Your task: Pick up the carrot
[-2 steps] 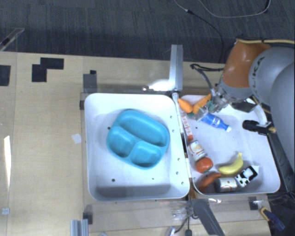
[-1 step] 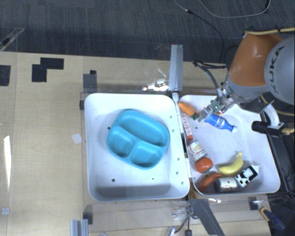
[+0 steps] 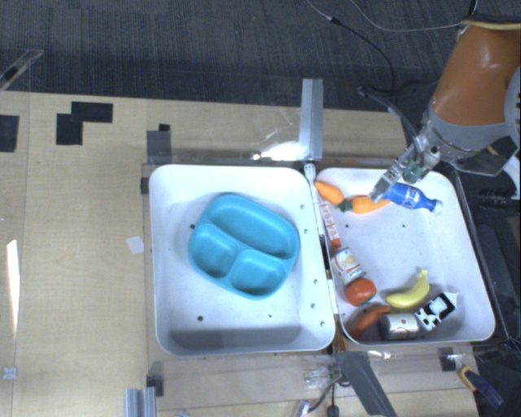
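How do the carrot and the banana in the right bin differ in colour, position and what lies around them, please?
The carrot is orange with a green end; the banana is yellow. The carrot lies near the far side of the right bin, the banana near its front. The carrot lies against the blue bottle, with the claw right above it; the banana rests among the small items at the front. Both lie flat in the same bin.

A robotics lab: left of the gripper (image 3: 391, 186), two white bins (image 3: 244, 330) sit framed in metal brackets (image 3: 312, 114) on a wooden bench (image 3: 73, 269); cables (image 3: 366, 20) trail behind it.
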Robot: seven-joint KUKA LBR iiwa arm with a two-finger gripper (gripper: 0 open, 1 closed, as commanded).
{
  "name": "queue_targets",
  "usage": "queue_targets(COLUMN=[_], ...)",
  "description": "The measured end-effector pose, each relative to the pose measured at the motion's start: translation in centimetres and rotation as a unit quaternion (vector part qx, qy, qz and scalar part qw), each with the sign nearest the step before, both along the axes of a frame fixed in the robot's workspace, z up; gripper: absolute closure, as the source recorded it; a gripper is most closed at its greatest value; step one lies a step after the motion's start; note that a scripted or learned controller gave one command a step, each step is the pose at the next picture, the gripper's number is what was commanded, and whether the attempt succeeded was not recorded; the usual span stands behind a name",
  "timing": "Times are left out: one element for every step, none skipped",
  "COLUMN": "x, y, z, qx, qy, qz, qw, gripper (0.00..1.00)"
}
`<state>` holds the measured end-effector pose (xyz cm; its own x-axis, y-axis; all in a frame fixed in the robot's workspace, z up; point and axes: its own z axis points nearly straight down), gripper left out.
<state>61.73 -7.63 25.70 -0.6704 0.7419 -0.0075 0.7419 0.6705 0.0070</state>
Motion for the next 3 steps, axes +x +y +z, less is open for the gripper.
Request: queue_targets(x=[-6.4, -11.5, -12.8], y=[2.1, 3.6, 1.3], z=[-7.2, -7.2, -3.5], qx=[0.0012, 0.0010, 0.0000], qy=[0.003, 0.002, 0.000], qz=[-0.077, -0.047, 0.007], qw=[0.9970, 0.9989, 1.0000], gripper=[1.00, 1.00, 1.00])
